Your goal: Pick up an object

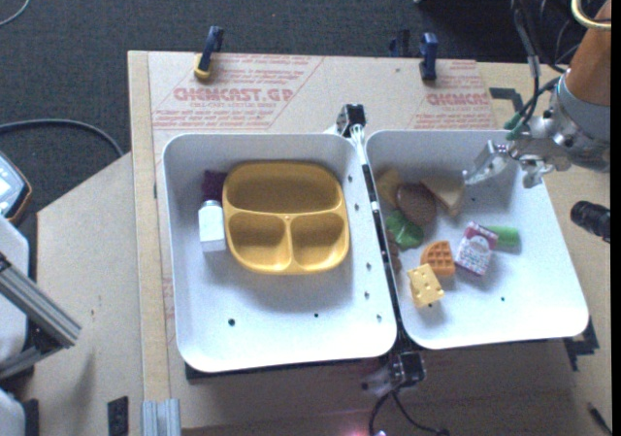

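The right bin (543, 303) holds several toy foods: a brown round piece (417, 202), a tan wedge (447, 193), a green leafy piece (403, 228), a waffle (439, 256), a yellow cheese block (425, 285), a pink packet (473, 252) and a green stick (506, 237). My gripper (506, 168) hangs over the bin's far right part, just right of the tan wedge and above the pink packet. Its fingers are spread open, and I see nothing between them.
The left bin (281, 332) holds a yellow divided plate (286, 216), with a small white bottle (212, 225) and a dark purple item (213, 182) at its left. Blue clamps (428, 55) stand at the board's back edge. A ridge (374, 216) divides the bins.
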Available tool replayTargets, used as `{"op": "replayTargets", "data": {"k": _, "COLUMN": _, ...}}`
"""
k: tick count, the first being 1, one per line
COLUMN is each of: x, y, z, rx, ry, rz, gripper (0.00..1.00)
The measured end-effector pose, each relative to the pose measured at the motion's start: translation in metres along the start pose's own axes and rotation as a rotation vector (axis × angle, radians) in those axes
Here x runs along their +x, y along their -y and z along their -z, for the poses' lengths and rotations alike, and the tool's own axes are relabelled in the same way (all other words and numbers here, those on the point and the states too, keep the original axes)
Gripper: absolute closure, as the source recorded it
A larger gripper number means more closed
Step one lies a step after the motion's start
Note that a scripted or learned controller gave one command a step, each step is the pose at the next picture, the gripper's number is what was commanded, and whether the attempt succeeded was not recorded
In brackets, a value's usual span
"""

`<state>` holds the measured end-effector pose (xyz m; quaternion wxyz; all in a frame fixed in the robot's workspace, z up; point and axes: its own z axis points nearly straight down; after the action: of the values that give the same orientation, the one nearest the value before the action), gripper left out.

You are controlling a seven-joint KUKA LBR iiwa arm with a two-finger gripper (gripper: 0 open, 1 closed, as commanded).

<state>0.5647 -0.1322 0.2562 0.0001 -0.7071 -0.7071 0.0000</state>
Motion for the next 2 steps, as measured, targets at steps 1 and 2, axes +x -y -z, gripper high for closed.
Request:
{"op": "replayTargets", "data": {"k": 1, "x": 0.003, "y": -0.010, "z": -0.053, "rx": 0.006, "ry": -0.002, "rz": 0.001, "gripper": 0.00}}
{"op": "replayTargets", "data": {"k": 2, "x": 0.011, "y": -0.003, "z": -0.113, "rx": 0.008, "ry": -0.003, "rz": 0.000, "gripper": 0.00}}
